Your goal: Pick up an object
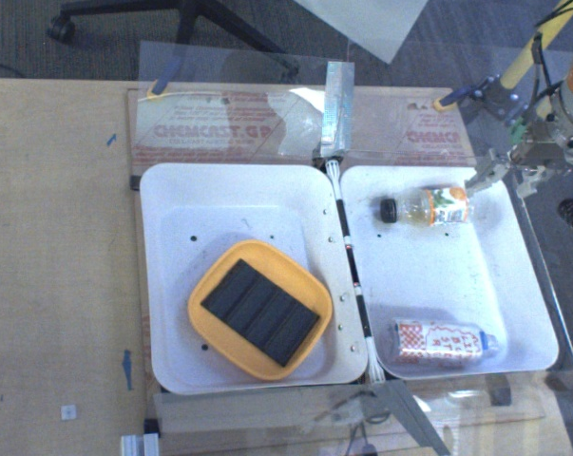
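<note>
Two bins sat on the desk; a bottle and tube lay in the right one, the hand hovering beside the bottle, its grip unclear.

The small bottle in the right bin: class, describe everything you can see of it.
The small bottle lies on its side near the far wall of the right bin, its black cap pointing toward the divider between the bins. Its body looks like clear plastic holding pale liquid, wrapped in an orange, green and white label. It rests on the bin floor, apart from the red-and-white packet at the near side.
</note>
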Robot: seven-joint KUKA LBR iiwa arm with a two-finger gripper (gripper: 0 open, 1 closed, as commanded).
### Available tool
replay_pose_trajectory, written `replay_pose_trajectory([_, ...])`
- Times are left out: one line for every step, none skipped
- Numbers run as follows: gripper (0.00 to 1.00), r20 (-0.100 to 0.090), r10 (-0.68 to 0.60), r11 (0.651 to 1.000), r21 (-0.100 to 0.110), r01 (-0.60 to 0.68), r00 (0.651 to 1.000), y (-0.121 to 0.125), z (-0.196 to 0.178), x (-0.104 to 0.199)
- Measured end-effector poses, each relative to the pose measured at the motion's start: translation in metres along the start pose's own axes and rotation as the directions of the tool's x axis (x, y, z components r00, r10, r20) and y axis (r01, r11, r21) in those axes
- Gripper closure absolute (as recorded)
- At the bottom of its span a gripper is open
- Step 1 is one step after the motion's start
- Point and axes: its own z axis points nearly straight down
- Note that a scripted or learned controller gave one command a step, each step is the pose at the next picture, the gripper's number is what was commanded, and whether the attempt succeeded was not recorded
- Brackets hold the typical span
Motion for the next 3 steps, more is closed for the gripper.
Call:
replay_pose_trajectory([0.0, 0.001, -0.057, 0.998, 0.0, 0.057, 0.998, 0.069, 0.103, 0.074])
replay_pose_trajectory([0.0, 0.002, -0.109, 0.994, -0.005, 0.109, 0.994, 0.07, 0.192, 0.029])
replay_pose_trajectory([0.0, -0.001, -0.06, 0.998, 0.0, 0.06, 0.998, 0.07, 0.192, 0.07])
